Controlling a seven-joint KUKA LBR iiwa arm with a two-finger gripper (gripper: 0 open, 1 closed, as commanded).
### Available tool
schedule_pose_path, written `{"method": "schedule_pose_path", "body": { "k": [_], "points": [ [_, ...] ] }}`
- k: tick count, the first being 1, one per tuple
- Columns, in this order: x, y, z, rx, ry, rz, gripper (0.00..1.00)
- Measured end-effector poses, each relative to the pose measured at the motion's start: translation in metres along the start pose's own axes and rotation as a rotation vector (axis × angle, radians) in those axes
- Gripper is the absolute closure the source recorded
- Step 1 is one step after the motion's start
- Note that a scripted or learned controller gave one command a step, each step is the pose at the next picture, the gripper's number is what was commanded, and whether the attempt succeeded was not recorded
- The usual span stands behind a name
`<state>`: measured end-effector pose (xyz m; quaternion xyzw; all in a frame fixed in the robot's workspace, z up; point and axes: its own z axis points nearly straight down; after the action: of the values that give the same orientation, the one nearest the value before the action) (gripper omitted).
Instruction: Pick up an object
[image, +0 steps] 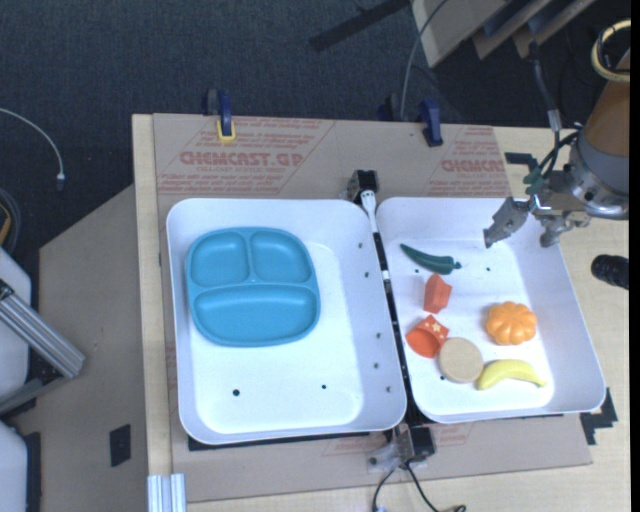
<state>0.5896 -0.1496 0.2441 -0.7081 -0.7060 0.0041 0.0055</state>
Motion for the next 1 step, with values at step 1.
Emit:
{"method": "schedule_pose_path", "body": {
  "k": [1],
  "points": [
    [0.0005,0.0023,-0.0078,-0.014,-0.002,-0.003,0.0]
  ]
}}
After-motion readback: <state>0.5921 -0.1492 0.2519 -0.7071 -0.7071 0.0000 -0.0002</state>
